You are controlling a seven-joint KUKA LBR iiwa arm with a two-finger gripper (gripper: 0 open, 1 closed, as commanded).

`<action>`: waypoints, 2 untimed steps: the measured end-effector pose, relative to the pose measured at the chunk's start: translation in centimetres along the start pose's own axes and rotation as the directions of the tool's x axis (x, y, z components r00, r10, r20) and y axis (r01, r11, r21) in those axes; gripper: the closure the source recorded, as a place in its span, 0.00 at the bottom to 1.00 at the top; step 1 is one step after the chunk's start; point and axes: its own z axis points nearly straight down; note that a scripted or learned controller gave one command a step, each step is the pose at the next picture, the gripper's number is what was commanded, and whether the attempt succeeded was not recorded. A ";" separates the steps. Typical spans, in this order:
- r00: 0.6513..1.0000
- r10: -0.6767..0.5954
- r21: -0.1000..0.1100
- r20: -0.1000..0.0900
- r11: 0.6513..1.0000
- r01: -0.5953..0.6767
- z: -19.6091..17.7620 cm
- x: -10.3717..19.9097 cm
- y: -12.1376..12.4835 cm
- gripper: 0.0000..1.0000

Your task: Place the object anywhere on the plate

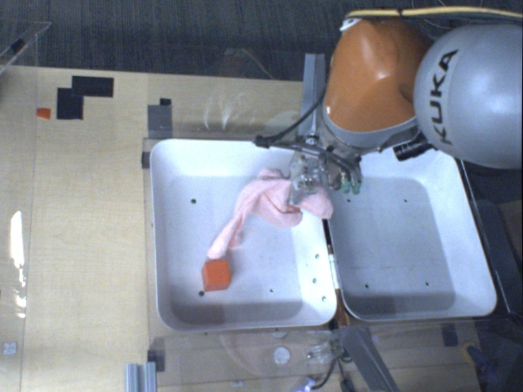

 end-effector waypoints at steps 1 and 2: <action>1.000 -0.004 0.000 0.000 1.000 0.004 -0.8 2.5 4.3 1.00; 1.000 -0.005 -0.001 -0.001 1.000 0.005 -0.5 6.1 7.7 1.00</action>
